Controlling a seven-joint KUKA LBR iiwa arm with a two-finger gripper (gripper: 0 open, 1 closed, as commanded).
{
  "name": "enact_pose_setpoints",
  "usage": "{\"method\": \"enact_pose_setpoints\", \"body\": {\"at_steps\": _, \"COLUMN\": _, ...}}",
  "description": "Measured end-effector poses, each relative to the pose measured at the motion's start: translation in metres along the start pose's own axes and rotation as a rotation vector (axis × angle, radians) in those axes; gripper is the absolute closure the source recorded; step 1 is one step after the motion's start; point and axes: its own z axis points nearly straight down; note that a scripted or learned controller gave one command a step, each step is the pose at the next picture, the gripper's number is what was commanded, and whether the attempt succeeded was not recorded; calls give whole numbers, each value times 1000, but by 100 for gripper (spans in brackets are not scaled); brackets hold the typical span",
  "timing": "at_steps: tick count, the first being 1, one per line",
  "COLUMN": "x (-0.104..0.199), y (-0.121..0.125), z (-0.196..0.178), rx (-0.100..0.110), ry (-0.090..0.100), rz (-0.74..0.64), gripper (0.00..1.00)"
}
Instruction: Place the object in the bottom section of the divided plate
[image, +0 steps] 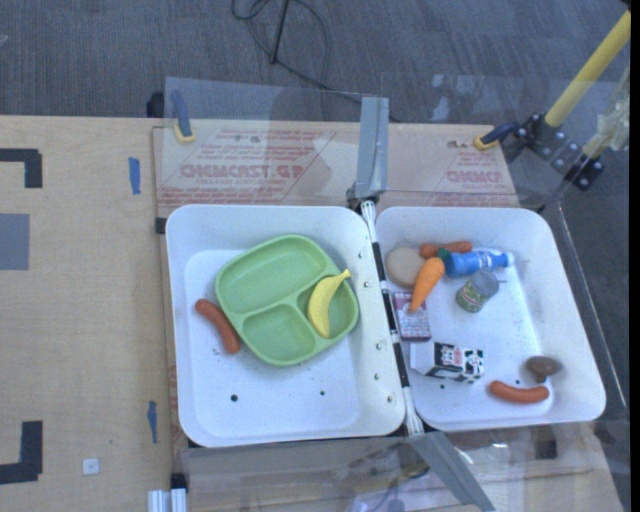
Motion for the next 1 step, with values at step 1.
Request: {"method": "enact_pose_setpoints", "body": {"at_steps": 1, "x": -1, "y": 2, "z": 0, "rx": -2, "ry": -2, "rz": -673, "gripper": 100}}
